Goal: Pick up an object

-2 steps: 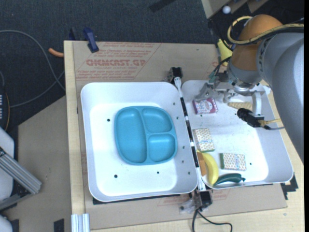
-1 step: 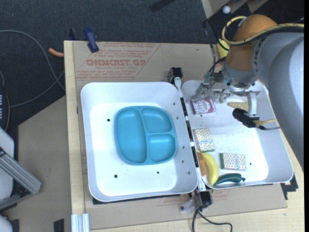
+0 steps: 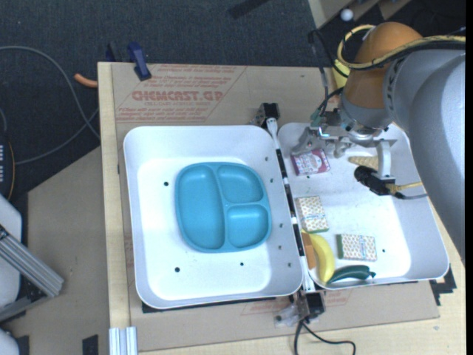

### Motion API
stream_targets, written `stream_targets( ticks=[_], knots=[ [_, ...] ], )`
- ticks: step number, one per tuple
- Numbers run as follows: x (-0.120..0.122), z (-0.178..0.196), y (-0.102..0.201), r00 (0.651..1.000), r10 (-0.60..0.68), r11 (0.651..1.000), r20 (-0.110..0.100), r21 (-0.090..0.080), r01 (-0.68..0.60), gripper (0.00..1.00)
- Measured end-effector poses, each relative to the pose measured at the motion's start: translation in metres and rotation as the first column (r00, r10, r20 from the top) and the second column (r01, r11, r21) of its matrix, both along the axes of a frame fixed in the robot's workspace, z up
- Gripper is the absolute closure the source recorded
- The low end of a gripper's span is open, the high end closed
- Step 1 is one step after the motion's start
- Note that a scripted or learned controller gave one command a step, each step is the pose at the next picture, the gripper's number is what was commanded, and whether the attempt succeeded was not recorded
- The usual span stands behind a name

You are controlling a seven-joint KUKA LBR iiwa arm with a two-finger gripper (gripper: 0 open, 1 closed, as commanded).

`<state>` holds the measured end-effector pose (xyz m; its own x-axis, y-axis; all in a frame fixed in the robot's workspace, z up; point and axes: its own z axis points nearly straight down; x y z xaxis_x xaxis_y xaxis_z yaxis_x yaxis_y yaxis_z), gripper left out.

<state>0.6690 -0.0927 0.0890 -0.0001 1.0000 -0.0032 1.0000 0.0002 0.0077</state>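
Right bin (image 3: pixel 414 261), far end: pink packet (image 3: pixel 310 163), lying flat just below the gripper (image 3: pixel 334 140); jaw state cannot be told. Likely light, thin, crinkly and slippery; best pinched across its short edges. Banana (image 3: pixel 322 256) and two packets lie nearer.

The arm (image 3: pixel 421 72) runs off the frame's right edge, and its bulk covers the upper right corner of the right bin (image 3: pixel 414 261). The gripper (image 3: pixel 347 140) sits under the wrist at upper right, its fingertips too small to read. A pink packet (image 3: pixel 311 163) below it is blurred, perhaps partly covered. The banana (image 3: pixel 322 255) hides behind the bin's lower left rim.
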Motion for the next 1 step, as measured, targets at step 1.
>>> stream_targets(
  ticks=[1],
  knots=[
    [0.0014,0.0115,0.0008,1.0,0.001,1.0,0.005,0.0,-0.001,1.0]
  ],
)
